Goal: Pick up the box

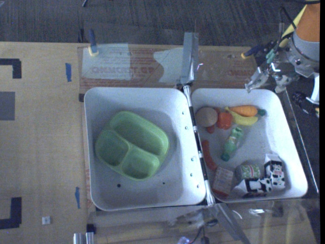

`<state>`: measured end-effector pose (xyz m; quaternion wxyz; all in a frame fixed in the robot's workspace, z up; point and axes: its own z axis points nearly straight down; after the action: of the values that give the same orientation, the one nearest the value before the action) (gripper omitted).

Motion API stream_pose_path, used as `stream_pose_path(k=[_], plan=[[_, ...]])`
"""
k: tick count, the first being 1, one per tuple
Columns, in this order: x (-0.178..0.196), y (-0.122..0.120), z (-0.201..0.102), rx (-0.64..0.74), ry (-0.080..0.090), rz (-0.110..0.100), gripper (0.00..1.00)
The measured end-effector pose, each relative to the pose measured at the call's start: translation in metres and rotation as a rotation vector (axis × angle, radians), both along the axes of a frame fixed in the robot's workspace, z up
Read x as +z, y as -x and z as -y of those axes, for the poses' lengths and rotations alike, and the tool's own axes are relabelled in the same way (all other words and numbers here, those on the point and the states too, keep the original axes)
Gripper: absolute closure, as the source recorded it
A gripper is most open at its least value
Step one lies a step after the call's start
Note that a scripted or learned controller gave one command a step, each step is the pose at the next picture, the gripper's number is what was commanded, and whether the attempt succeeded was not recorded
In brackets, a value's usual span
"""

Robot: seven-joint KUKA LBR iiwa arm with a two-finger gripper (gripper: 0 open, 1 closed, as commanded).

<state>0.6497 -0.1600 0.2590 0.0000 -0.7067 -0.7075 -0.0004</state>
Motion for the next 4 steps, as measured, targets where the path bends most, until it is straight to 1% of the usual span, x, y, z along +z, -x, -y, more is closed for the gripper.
stream_pose_path(k=[1,2,3,4], plan=[[-0.136,-0.002,-0.059,0.096,0.003,0.006,0.0],[-0.125,-0.004,-0.059,0.096,0.003,0.01,1.0],[0.121,0.006,0.007,0.325,0.003,0.004,1.0],[0.177,-0.012,-0.027,-0.031,0.003,0.005,1.0]])
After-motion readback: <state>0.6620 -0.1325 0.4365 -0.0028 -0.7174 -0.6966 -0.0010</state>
